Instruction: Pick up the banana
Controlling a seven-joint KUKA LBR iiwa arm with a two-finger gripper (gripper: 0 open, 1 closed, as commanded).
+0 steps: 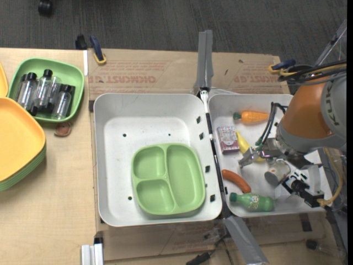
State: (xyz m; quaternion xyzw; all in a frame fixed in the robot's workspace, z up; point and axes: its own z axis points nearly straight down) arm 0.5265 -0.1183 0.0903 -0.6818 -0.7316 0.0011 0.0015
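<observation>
Bench point(49, 214): pale wood, with brown cardboard under the two white bins
Left bin point(110, 148): shallow and white, holding a green divided tray
Right bin point(223, 105): shallow and white, touching the left bin along a grey divider; it holds the small items and the gripper
Arm point(309, 115): grey with an orange band, reaching in from the right over the right bin
Green divided tray point(168, 178): three compartments, lying flat in the lower middle of the left bin
Yellow plates point(19, 148): a stack at the far left edge of the bench
Green dish point(47, 70): on the bench at upper left, carrying several dark-capped bottles point(44, 93) lying side by side
Green bottle point(251, 201): on its side along the near wall of the right bin
Gripper point(247, 158): low over the middle of the right bin, its metal fingers pointing left, just beside the banana's lower end; whether they are spread or pressed together I cannot tell, and nothing shows between them
Carrot point(252, 116): orange, lying near the far wall of the right bin
Red sausage point(236, 180): slanted, just above the green bottle
Pink packet point(226, 138): by the divider, just left of the banana
Banana point(243, 143): small and yellow, lying on the floor of the right bin between the pink packet and the gripper
</observation>
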